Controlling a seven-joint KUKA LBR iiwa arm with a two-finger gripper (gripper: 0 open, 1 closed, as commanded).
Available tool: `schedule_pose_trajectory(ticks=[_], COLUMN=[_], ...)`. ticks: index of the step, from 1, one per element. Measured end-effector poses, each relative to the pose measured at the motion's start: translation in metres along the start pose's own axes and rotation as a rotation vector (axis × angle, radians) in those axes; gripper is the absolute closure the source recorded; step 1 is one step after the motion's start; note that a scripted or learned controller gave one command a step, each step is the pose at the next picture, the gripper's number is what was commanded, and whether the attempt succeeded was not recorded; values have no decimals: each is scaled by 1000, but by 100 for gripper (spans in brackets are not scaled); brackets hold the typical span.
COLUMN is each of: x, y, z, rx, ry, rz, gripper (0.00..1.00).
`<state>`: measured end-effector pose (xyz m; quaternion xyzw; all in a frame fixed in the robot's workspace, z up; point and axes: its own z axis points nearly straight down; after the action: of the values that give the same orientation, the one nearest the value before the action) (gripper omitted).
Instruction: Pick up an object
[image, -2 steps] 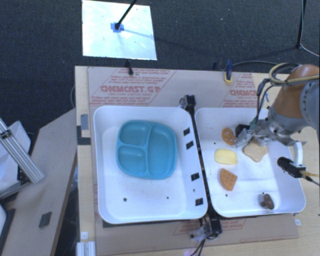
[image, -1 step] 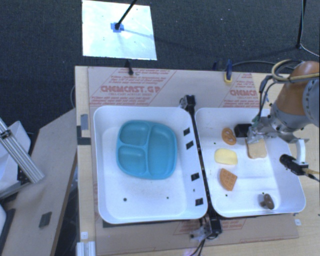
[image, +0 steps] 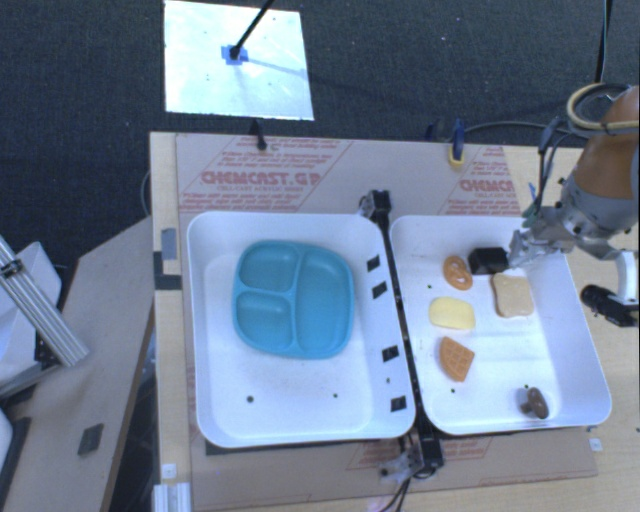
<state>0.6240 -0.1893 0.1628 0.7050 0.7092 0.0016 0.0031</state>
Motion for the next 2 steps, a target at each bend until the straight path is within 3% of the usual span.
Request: schedule_pose_trajectory(ticks=[2], x=[4], y=[6], z=[-94], rx=[2], ry=[1], rz=[-2], gripper=[100])
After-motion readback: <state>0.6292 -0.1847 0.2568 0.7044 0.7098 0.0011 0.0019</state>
